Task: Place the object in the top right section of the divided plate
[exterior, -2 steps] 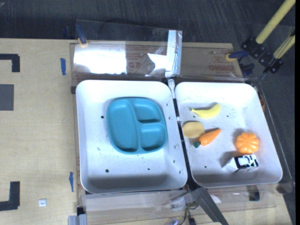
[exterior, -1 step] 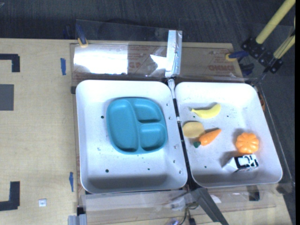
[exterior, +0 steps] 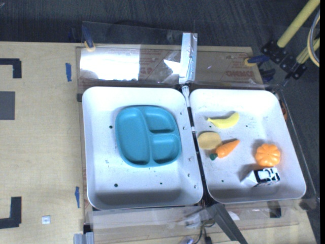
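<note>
A blue divided plate (exterior: 147,135) lies in the left white bin (exterior: 101,177); one large section is on its left and two smaller ones on its right, and nothing lies in any of them. In the right white bin (exterior: 284,187) are a yellow banana (exterior: 224,120), a pale yellow lemon-like piece (exterior: 208,139), an orange carrot (exterior: 226,148) touching that piece, an orange pumpkin (exterior: 267,154) and a small black-and-white block (exterior: 266,176).
A clear plastic sheet and a metal bracket (exterior: 188,57) stand behind the bins. Yellow cable and black clamps (exterior: 287,55) are at the top right. A wooden bench top (exterior: 40,151) spreads to the left.
</note>
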